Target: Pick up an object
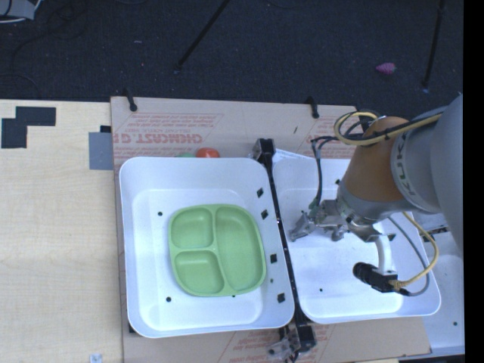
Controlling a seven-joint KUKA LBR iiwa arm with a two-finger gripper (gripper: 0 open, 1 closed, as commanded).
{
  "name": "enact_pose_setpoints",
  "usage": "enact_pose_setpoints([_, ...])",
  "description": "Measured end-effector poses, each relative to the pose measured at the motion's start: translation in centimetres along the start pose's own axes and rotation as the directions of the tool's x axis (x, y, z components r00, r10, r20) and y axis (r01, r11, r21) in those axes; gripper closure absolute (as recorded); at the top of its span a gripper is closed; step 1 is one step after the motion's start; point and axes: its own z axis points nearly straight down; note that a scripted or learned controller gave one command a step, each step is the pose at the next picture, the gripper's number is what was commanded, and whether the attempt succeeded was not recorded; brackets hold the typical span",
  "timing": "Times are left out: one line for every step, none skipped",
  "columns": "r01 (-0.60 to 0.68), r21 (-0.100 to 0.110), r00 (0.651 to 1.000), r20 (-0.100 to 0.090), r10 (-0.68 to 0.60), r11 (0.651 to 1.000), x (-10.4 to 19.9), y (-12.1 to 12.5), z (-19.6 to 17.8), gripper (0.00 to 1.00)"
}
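Observation:
A light green plate with three compartments lies flat in the middle of the left bin. My gripper hangs low over the left part of the right bin, close to the divider between the two bins. I see nothing in it. The grey arm with its orange band reaches in from the right and covers the back of the right bin.
A small red object and a bit of green sit just behind the left bin's back rim. A black piece on a yellow cable hangs over the right bin's floor. Black clips join the bins.

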Motion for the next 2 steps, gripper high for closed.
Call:
enact_pose_setpoints([-0.006,-0.002,1.0,0.0,0.006,1.0,-0.2,0.1,-1.3,1.0])
enact_pose_setpoints([0.002,-0.007,1.0,0.001,-0.002,1.0,0.2,0.4,-7.5,1.0])
